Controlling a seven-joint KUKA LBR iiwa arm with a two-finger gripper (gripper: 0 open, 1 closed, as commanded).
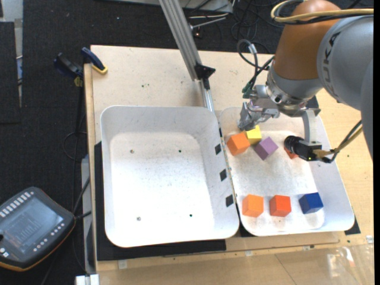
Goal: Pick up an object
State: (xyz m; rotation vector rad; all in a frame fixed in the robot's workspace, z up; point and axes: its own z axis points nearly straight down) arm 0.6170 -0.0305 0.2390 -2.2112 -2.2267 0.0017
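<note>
My gripper (249,122) hangs low in the right bin (332,186), at its far left corner, tips just above the yellow block (255,135). Jaw state: cannot tell, my wrist covers them. Orange block (238,143) touches the yellow one; purple block (265,148) lies just beside. Nothing lifted yet, as I judge it; grasp and lift are both left. 3 more blocks sit along the near edge: orange (253,205), red-orange (280,206), blue (310,203). A reddish thing by the black fitting (298,146) is possibly another block, mostly hidden.
</note>
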